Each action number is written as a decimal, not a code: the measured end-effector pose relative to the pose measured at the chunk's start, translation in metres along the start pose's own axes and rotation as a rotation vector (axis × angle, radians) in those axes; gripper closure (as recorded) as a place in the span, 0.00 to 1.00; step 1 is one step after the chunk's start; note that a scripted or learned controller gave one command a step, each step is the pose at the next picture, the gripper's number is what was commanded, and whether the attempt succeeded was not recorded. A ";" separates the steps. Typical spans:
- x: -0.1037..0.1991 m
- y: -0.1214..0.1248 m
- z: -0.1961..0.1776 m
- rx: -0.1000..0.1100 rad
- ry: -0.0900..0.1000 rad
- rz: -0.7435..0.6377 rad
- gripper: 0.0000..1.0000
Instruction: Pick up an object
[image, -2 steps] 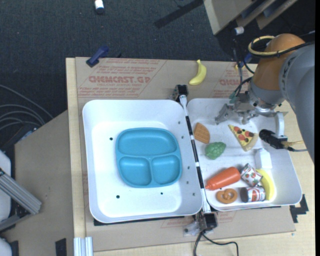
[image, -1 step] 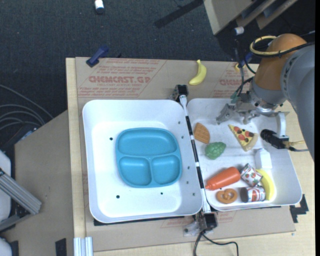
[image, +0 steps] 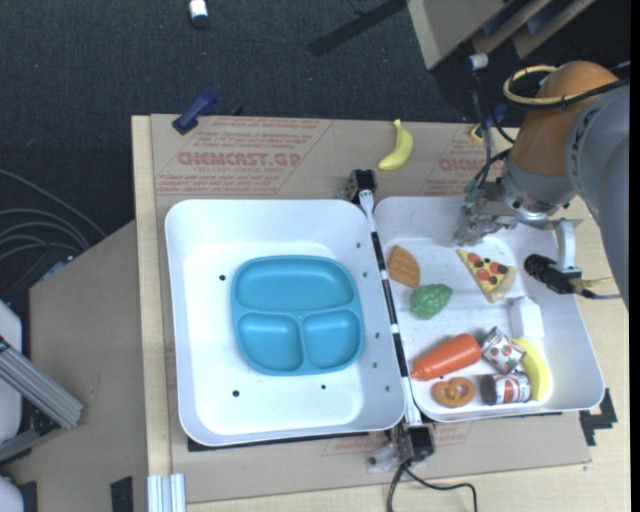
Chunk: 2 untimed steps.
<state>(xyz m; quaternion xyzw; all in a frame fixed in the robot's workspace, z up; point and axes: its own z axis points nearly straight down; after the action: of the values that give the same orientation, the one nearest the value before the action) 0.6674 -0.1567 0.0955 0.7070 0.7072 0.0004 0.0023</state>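
Approaching the pizza slice

We are hovering the hand (image: 480, 222), its state unclear, in the upper right of the frame, just above the pizza slice (image: 487, 272); next we are needing to descend

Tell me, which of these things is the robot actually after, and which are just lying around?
Likely for picking, in the right bin: pizza slice, green lump, carrot, cans, banana.

Lying about: blue divided plate, the banana on the bench outside.
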 end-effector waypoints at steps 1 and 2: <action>0.000 0.000 0.000 0.001 0.000 0.000 0.00; 0.011 -0.001 0.011 0.006 0.003 -0.001 0.00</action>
<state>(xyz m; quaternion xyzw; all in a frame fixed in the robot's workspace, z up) 0.6663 -0.1460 0.0846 0.7068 0.7074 -0.0005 -0.0011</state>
